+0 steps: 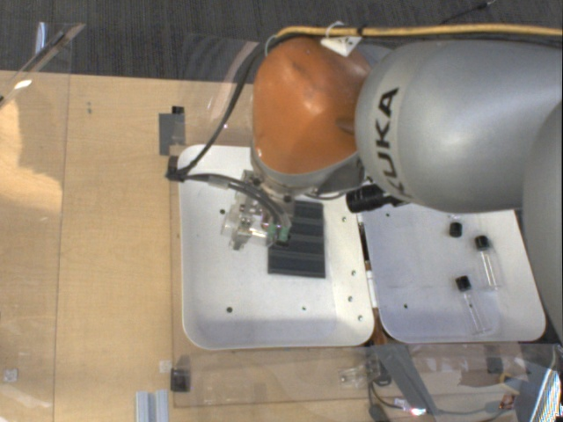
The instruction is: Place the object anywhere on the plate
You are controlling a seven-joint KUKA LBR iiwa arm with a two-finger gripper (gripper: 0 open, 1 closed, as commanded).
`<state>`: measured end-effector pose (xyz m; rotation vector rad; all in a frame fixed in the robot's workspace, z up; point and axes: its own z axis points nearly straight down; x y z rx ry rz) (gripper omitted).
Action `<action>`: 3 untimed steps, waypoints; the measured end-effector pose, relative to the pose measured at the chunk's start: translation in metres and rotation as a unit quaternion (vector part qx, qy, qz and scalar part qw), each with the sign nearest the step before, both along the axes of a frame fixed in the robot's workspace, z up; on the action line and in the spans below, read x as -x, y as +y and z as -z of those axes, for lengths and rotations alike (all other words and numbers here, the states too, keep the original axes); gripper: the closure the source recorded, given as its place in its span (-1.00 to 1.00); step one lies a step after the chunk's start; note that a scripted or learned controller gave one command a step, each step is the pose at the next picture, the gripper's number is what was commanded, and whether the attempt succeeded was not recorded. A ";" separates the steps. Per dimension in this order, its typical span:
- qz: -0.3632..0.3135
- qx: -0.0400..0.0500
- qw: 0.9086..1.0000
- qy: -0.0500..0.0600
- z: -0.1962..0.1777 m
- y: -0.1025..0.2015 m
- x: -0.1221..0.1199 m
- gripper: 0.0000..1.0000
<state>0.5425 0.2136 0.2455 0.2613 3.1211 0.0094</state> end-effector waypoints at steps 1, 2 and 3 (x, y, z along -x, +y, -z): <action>0.046 0.001 0.999 0.004 0.103 0.017 0.055 1.00; 0.375 -0.002 0.927 0.003 0.035 0.022 0.005 1.00; 0.522 -0.001 0.853 0.006 0.123 0.002 0.027 1.00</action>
